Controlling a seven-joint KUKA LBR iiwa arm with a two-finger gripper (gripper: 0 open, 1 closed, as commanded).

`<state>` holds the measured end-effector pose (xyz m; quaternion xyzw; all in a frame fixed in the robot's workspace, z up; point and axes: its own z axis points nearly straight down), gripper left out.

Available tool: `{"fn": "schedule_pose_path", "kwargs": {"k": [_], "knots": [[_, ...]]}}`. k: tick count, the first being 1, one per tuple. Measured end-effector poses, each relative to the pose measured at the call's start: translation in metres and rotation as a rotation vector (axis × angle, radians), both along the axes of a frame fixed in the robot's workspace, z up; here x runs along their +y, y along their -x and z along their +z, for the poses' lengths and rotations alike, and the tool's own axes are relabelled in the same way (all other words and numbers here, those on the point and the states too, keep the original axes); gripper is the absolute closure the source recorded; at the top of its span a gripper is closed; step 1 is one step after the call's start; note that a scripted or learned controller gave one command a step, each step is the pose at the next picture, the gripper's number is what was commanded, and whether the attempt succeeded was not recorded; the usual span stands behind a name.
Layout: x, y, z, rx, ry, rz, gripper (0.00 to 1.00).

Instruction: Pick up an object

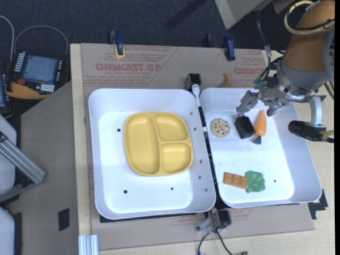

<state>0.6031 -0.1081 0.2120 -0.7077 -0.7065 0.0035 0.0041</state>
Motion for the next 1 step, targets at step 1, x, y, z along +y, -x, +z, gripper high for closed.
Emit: {"fn": "schedule_pose_path", "kwargs": {"k": [1], "knots": [[0.0001,-0.0025,0.0058,-0.011,0.001,0.002,0.0]]}}
